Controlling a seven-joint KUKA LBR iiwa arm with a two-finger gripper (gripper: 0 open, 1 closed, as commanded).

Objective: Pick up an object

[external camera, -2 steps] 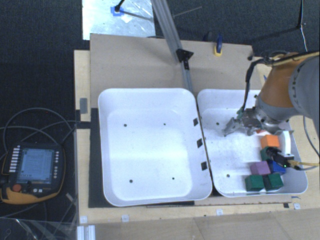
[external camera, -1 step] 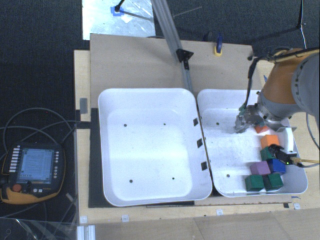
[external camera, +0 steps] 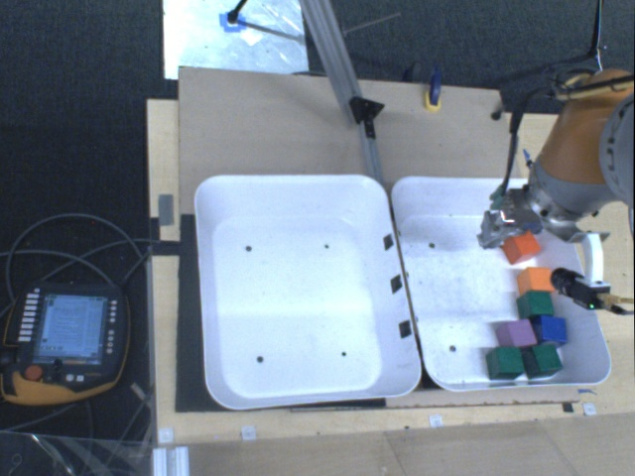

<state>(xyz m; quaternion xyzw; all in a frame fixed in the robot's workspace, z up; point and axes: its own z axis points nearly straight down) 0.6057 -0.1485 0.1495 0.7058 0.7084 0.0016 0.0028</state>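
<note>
Now: gripper low over the right bin, its grip state impossible to tell.
Just beside and below it lies an orange-red block; further out, a cluster of blocks. Probably light, rigid, smooth: pinch across two flat opposite faces.

Premises: a robotics laboratory or test cell. Evidence: an industrial arm, grey with an orange band, reaches over a plain board table carrying two shallow white bins set side by side. A handheld teach pendant with screen and trailing cables lies on dark carpet at the left. A metal pole slants over the table.
</note>
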